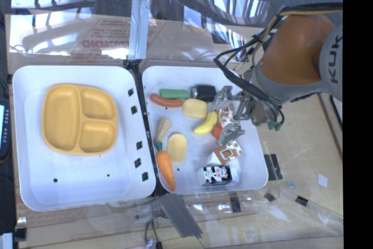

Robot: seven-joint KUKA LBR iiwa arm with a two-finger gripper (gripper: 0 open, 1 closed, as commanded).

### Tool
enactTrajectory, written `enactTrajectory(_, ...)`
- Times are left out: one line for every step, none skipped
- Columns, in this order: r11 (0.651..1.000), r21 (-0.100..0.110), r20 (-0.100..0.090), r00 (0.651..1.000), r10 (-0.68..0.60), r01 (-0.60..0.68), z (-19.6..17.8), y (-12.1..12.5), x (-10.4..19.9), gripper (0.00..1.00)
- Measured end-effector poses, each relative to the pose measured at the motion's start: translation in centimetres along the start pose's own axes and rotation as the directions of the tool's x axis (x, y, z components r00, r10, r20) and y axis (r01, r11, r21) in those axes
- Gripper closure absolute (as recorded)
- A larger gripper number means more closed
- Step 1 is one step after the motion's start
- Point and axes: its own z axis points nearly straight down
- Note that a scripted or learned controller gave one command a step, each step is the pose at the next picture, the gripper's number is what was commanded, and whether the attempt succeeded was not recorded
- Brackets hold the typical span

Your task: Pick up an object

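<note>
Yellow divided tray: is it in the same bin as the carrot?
No, the yellow divided tray lies in the left bin, while the carrot lies in the right bin with the other toy food.

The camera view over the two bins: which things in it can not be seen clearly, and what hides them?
- Claw: metal parts overlap above the toys, so its opening cannot be read.
- Red item: mostly hidden under the claw, beside the banana.
- Carton: print too small to read.
- Black item: too dark to identify.
- Arm: cut off at the right side.
</note>
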Motion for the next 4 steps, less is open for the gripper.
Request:
enactTrajectory(0.999, 0.001, 0.006, 0.999, -0.034, 0.034, 10.7, -5.3, 2.6, 0.0)
enactTrajectory(1.0, -0.001, 0.002, 1.0, -0.012, 0.012, 14.0, -2.7, 0.2, 0.0)
enactTrajectory(1.0, 0.001, 0.005, 1.0, -0.019, 0.019, 12.9, -2.6, 0.0, 1.0)
enactTrajectory(0.934, -0.001, 0.008, 0.934, 0.357, -0.357, -2.5, 1.1, -2.7, 1.0)
